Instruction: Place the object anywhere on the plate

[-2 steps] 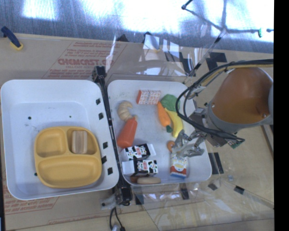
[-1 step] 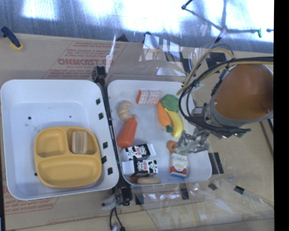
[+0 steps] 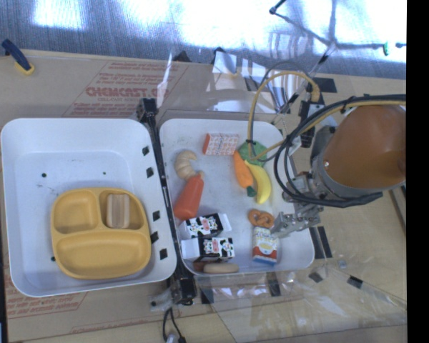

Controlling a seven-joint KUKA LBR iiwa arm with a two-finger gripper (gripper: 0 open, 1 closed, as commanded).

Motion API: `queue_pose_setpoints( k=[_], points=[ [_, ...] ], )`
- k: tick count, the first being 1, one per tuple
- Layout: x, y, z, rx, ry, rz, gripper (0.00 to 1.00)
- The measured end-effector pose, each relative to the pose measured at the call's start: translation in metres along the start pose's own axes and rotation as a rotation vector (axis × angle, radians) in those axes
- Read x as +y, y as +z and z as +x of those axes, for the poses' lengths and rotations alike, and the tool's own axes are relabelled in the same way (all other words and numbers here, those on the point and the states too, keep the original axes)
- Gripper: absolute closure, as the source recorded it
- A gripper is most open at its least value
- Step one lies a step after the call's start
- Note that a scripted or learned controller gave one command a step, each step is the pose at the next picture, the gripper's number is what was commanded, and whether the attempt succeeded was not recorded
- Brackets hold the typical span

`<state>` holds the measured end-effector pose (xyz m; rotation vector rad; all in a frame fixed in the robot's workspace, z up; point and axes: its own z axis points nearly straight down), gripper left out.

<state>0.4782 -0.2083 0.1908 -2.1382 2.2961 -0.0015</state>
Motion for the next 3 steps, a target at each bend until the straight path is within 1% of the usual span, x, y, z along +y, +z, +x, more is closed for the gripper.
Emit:
queue_pose_setpoints(
  k=[1, 2, 3],
  points=[
    [-0.002, -0.01, -0.001, -0.001, -0.004, 0.004, 1.0],
    [-0.001, -0.023, 0.001, 0.0, -0.256, 0.0, 1.0],
    [-0.003, -0.011, -0.008, -0.002, -0.493, -0.005, 1.0]
  ],
)
